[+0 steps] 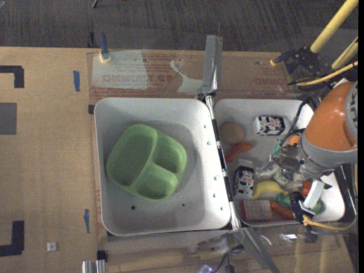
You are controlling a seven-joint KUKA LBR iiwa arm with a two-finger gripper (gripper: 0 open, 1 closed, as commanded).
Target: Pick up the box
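The right bin [335, 209] holds a flat reddish box [257, 210] at its front edge. There are also two small cow-patterned cartons, one near the back [269, 124] and one by the left wall [244, 182]. My gripper [286, 166] hangs low over the middle of this bin, under the grey wrist and orange band [335, 121]. It is just above a yellow banana [266, 189], right of the nearer carton and behind the reddish box. I see nothing held in it.
A brown ball [232, 132] and an orange carrot [240, 149] lie in the right bin's left half. Small red and green items [301, 205] crowd under the wrist. The left bin [114, 209] holds a green divided plate [147, 161].
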